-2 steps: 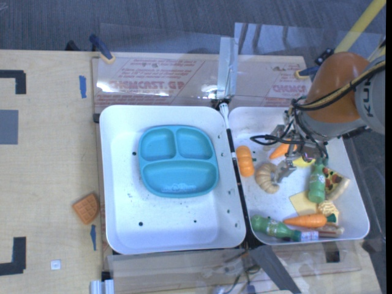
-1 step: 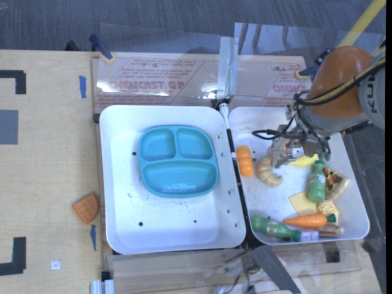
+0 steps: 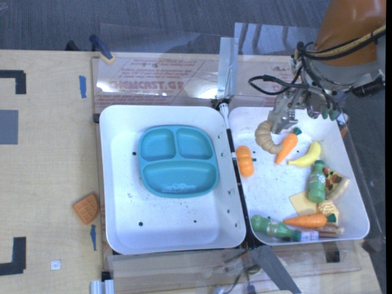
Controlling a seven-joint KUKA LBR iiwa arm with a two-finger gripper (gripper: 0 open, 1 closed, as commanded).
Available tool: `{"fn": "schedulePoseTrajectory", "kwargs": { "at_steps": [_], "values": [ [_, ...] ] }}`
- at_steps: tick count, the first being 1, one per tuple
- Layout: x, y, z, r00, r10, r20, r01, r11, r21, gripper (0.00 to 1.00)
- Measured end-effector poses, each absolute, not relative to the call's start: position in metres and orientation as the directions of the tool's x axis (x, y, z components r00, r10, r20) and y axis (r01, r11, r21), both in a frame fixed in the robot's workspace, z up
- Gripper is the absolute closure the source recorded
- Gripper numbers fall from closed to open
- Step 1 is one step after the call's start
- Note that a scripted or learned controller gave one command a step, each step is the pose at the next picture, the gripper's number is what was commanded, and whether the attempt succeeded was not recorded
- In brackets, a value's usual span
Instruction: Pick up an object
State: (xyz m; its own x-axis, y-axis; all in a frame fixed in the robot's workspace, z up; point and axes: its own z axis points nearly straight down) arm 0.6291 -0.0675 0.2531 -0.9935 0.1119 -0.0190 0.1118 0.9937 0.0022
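Note:
My gripper [image 3: 283, 120] hangs low over the back of the right bin [image 3: 358, 216], just above the green top of an orange toy carrot [image 3: 285, 148] and beside a tan croissant [image 3: 264, 137]. Nothing shows as held. A yellow banana [image 3: 308, 156] lies just right of the carrot. An orange pumpkin-like piece [image 3: 245, 162] sits at the bin's left wall. Toward the front right lie a green bottle [image 3: 316, 182], a pizza slice [image 3: 334, 181], a yellow cheese wedge [image 3: 300, 202], a second carrot [image 3: 305, 221] and a green bottle on its side [image 3: 272, 227].
The left bin [image 3: 122, 225] holds a blue divided plate [image 3: 178, 161]. A brown waffle piece [image 3: 86, 207] lies on the bench left of the bins. The arm's cables [image 3: 269, 81] and orange band [image 3: 352, 17] hang over the right bin's back right corner.

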Motion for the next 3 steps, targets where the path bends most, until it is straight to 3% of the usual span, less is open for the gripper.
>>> {"fn": "schedulePoseTrajectory", "kwargs": {
  "at_steps": [1, 2, 3],
  "values": [
    [0.627, -0.069, 0.247, -0.993, 0.114, -0.007, 0.114, 0.993, 0.001, 0.00],
    [0.524, -0.119, 0.156, -0.985, -0.172, -0.002, -0.172, 0.985, 0.000, 0.00],
    [0.585, -0.136, 0.092, -0.995, -0.096, -0.004, -0.096, 0.995, 0.001, 0.00]
  ]
}}
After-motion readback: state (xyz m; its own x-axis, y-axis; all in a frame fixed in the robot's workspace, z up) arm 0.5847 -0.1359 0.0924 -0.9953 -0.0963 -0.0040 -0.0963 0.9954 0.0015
